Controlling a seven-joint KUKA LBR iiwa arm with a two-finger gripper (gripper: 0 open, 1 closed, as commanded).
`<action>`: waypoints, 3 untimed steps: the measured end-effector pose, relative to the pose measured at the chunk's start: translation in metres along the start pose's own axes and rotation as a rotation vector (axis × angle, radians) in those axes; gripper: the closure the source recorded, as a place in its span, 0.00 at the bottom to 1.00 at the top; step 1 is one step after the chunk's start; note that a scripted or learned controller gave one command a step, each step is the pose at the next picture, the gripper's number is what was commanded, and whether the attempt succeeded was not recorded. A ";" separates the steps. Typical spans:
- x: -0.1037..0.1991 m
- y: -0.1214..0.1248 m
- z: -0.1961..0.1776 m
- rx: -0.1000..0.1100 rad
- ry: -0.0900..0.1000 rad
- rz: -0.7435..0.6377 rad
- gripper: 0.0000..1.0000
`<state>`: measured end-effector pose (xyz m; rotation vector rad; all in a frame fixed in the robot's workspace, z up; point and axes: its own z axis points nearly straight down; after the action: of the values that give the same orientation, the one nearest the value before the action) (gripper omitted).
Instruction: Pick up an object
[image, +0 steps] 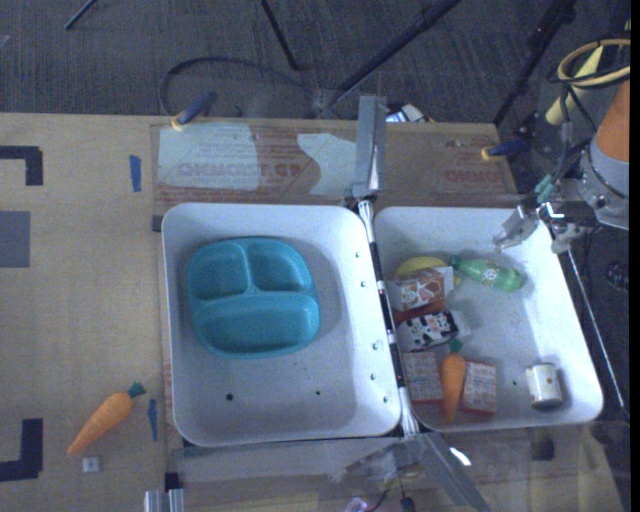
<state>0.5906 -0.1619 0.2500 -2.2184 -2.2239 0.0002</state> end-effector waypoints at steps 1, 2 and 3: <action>0.045 -0.013 0.142 -0.006 -0.001 -0.058 0.00; 0.055 -0.025 0.127 0.000 0.001 0.031 0.00; 0.066 0.044 0.152 0.016 -0.002 0.059 0.00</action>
<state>0.6345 -0.0961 0.0977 -2.2764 -2.1506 0.0204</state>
